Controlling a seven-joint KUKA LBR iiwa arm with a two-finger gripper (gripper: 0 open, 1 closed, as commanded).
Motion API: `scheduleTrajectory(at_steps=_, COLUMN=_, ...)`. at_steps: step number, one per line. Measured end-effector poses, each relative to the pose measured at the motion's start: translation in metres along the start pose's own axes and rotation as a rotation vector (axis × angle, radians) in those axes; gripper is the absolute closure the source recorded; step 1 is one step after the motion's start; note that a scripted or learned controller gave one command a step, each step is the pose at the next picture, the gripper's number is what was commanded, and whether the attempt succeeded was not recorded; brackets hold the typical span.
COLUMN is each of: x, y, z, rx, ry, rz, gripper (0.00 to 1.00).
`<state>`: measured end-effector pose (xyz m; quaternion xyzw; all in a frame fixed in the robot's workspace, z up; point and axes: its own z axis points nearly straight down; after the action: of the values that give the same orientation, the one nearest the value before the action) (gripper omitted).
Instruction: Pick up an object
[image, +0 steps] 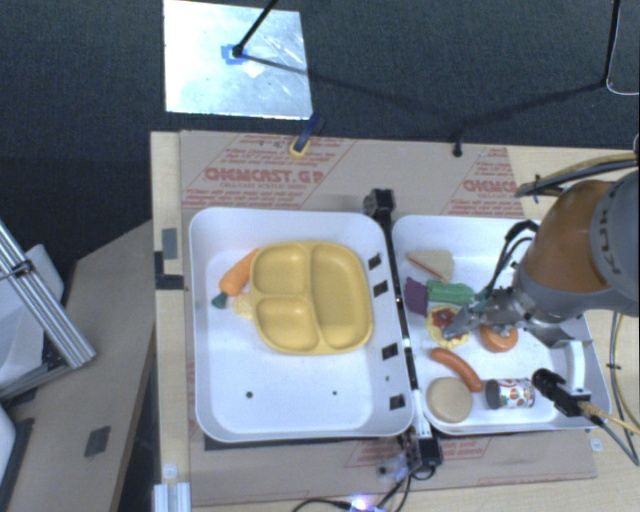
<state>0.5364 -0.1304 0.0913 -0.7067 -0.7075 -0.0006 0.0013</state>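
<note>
Looking down on your desk (480, 160), you have two shallow white bins side by side, the left bin (300, 400) and the right bin (500, 225). The grey arm (580, 250) with its orange band reaches in from the right and hangs over the right bin. In the left bin you see a yellow divided plate (305, 297), with an orange toy carrot (238, 272) touching its left edge. In the right bin, near the far wall, lies a sandwich slice (430, 263); just in front of it are a purple piece (415, 294) and a green piece (450, 293). Nearer the front wall you have a sausage (458, 368), a round tan bun (449, 399) and a small can (510, 393) lying on its side. An orange round piece (499, 338) sits just under the wrist. The end effector (462, 322) is low over a red and yellow toy (442, 322) in the middle of that bin; you cannot tell from this view how wide it stands, or whether it touches the toy.
</note>
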Motion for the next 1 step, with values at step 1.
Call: scheduleTrajectory(at_steps=1, x=-0.0017, y=0.0018, z=-0.0141, rx=-0.008, ry=-0.005, rz=0.0, gripper=1.0)
